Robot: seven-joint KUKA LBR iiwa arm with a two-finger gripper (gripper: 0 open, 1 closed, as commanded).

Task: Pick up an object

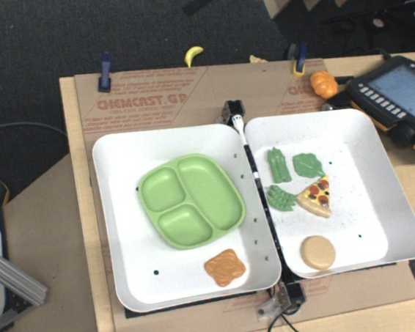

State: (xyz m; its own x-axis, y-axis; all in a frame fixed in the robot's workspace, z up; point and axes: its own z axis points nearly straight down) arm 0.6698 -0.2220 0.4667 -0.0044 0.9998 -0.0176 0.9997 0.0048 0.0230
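The left bin [119,171] holds a green divided plate [190,200] and, near its front, an orange-brown toy cutlet [225,267]. In the right bin [371,181] lie a green asparagus-like piece [278,164], a green leaf [307,164], another green leafy piece [281,198], a pizza slice [318,198] and a round tan bun [318,252].
A black-and-orange handheld pendant [396,101] lies at the right beyond the bins. A small orange toy [323,84] and a yellow banana toy [193,54] sit by the cardboard's far edge. Blue clamps [104,73] hold the board.
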